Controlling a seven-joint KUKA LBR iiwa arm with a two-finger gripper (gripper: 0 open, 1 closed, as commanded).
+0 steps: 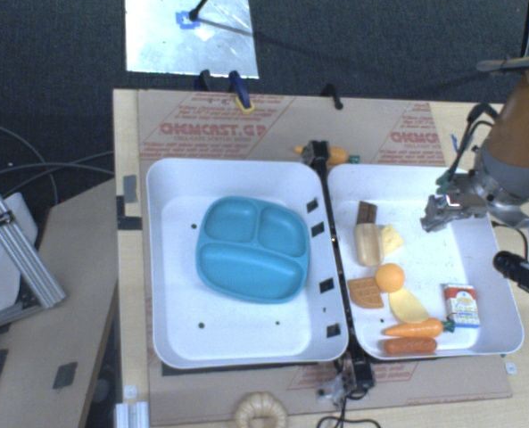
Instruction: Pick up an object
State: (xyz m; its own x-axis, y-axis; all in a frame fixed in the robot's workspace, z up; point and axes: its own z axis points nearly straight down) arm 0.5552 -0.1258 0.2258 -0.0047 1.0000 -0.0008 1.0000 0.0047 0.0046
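The gripper (442, 210) hovers over the right bin (505, 328), grip state impossible to tell, with the brown-tipped ice-cream bar (367, 234) lying leftward, long axis pointing bench-front.

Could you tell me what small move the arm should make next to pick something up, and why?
Probably shift the pincer toward the view's left and down, over the orange ball in the right bin. The pincer now hangs near that bin's upper right, over bare floor, while the food items cluster lower and further left.
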